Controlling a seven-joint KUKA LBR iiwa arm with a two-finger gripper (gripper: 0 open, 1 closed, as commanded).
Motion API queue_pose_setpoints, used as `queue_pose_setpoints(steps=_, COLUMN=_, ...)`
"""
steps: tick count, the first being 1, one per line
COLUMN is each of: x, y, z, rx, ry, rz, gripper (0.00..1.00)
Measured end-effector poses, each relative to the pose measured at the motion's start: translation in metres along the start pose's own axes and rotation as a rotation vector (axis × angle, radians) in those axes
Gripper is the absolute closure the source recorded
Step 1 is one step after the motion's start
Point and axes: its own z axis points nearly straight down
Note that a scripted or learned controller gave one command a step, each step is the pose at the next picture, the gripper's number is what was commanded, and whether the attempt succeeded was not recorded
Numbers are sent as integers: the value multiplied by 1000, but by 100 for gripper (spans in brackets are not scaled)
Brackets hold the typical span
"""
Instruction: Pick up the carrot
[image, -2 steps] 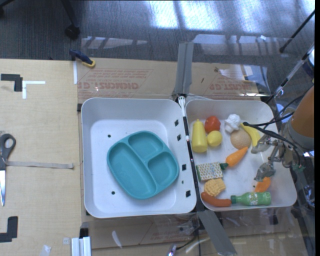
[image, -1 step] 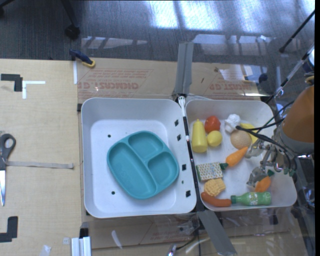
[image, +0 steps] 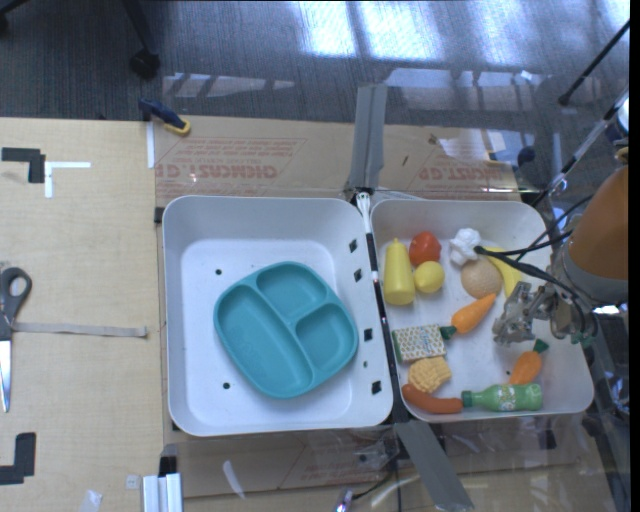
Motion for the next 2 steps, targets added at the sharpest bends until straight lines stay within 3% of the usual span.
queue_pose_setpoints(steps=1, x=0, y=0, z=0, rx=0, ry=0, rz=0, gripper=0)
queue_pose_setpoints(steps=2, x=-2, y=0, z=-10, rx=1, ry=-6, rz=-2, gripper=100)
